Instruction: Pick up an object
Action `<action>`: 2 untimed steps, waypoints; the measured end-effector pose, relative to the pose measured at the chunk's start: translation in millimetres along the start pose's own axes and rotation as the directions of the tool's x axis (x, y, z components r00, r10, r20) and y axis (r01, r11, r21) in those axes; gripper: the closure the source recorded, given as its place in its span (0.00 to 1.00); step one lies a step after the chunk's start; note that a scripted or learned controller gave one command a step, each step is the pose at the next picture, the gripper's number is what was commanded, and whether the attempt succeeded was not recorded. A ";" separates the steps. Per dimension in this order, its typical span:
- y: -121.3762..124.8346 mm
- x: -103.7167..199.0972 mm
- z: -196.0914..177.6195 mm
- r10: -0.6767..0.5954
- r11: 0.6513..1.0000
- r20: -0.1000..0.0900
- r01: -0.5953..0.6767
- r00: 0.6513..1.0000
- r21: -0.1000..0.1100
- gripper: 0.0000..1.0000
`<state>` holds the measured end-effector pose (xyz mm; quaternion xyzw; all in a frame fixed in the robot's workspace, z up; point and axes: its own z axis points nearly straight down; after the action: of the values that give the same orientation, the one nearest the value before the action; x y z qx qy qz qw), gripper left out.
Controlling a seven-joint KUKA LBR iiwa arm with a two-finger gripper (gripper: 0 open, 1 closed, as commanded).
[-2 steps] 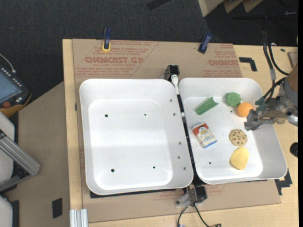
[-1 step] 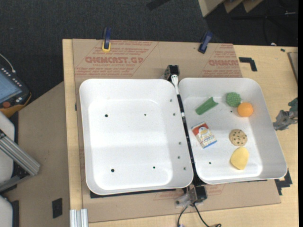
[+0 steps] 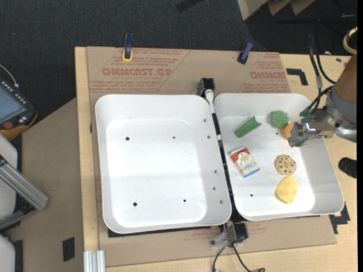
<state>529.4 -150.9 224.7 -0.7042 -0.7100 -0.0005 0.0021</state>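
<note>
The right bin (image 3: pixel 326 180) holds several small objects. A green block (image 3: pixel 247 127) lies tilted near its back left. A green bumpy ball (image 3: pixel 278 118) sits at the back, with a small orange piece (image 3: pixel 288 130) just in front of it. A red and white carton (image 3: pixel 244 162) lies near the bin's left wall. A round cookie (image 3: pixel 285 164) and a yellow lump (image 3: pixel 287 190) lie toward the front. My gripper (image 3: pixel 299 136) hangs low over the bin's right side, right beside the orange piece, and the arm's wrist hides part of it.
The left bin (image 3: pixel 108 152) stands beside the right one, and a black divider strip (image 3: pixel 218 146) runs between them. Both rest on a cardboard sheet (image 3: pixel 170 67) held by clamps at the back. Cables trail at the far right.
</note>
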 end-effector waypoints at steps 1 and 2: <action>4.1 100.3 -35.5 -0.004 1.000 0.001 0.004 1.000 -0.008 1.00; -42.4 155.8 -155.9 -0.001 1.000 0.000 0.001 1.000 -0.017 1.00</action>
<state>486.1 4.0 381.3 -0.7039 -0.7102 -0.0063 -0.0039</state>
